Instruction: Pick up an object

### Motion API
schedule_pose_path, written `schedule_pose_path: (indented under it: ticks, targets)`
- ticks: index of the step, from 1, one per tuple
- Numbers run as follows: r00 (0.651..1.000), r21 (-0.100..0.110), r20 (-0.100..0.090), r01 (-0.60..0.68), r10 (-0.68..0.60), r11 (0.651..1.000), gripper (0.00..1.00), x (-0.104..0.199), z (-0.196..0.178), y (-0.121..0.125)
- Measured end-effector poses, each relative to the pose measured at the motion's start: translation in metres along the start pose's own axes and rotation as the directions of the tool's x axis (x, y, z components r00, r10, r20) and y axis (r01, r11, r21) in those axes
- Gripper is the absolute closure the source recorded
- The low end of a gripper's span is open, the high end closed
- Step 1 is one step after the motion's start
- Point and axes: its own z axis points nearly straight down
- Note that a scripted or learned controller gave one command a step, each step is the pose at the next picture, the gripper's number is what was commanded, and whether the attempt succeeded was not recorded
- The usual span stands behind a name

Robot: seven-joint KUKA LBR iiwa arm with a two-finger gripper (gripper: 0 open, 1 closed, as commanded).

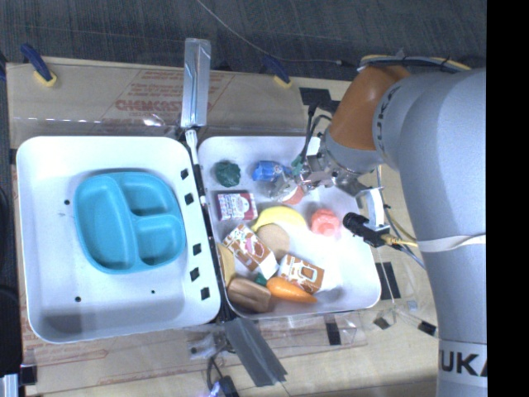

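Objects for picking lie heaped in the right bin [364,284], and that is where my end effector [303,174] hangs, over the bin's far part. From the camera view above the counter [99,89], my grey arm [438,139] reaches in from the right, its orange band [364,110] just above the wrist. My end effector sits among the far items: a blue object [266,170] is just left of it, and a reddish one [289,193] lies right beside or under its tip; I cannot tell whether they touch. How wide my end effector stands is hidden by its own body, so I cannot tell, and I see nothing clearly gripped.

A dark green lump [227,172] lies at the bin's far left. A dark red packet [235,204] sits nearer than it. A yellow piece [279,217] is at the middle, a pink piece [325,221] to its right. Nearer still lie two small printed cartons [250,251], an orange carrot shape [291,290] and a brown loaf shape [250,294].

The left bin [41,222] holds a blue divided tray [131,219], well apart from my arm.
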Motion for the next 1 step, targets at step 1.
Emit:
schedule_pose_path:
  ticks: [1]
  targets:
    - [1.000, -0.008, 0.000, -0.007, 0.007, 1.000, 1.00, 0.0678, -0.1003, -0.0080]
